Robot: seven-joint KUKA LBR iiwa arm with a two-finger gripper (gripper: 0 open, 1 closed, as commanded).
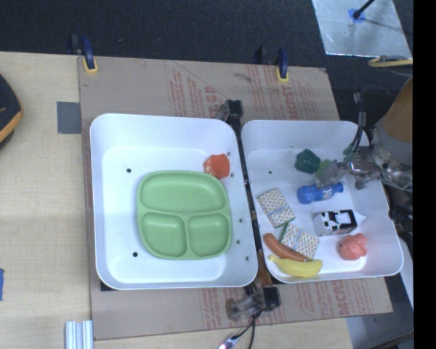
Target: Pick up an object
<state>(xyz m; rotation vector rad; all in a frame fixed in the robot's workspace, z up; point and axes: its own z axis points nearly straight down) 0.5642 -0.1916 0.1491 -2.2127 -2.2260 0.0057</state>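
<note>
Your gripper [341,167] sits low over the right bin [265,140], beside the blue toy [320,193]; whether its jaws are parted, you cannot tell.

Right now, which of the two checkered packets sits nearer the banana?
The lower checkered packet, lying just above the banana beside the hot dog; the other packet sits higher up.

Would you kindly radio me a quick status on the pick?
Tool low over right bin, nothing seen held. Blue toy and green block beside it. Path clear.
</note>
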